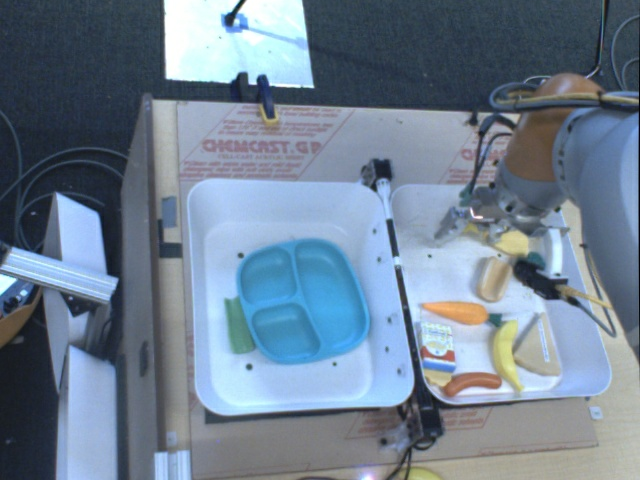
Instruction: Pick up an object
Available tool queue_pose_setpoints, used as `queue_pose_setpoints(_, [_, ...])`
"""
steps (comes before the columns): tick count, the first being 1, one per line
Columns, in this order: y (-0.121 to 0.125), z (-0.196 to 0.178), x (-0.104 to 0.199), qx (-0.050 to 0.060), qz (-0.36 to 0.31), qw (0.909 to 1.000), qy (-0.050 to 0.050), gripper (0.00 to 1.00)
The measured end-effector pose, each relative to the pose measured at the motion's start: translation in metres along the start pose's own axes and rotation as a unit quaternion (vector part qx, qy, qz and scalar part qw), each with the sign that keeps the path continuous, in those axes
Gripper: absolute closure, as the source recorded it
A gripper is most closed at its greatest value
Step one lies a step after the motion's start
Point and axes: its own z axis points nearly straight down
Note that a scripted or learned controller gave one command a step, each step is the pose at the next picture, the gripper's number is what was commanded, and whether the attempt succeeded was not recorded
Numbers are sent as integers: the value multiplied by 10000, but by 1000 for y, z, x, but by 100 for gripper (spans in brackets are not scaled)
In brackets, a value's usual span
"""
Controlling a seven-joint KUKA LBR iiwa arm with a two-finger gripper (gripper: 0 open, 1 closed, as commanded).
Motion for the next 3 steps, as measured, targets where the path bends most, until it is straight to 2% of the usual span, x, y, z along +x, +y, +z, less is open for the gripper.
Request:
queue_pose_setpoints(1, [-70, 0, -32, -34, 36, 10000, -3, 0])
queue_pose_setpoints(2, [-66, -12, -29, -76, 7, 10000, -8, 100])
queue_pose_setpoints(3, [-66, -11, -29, -74, 7, 10000, -7, 0])
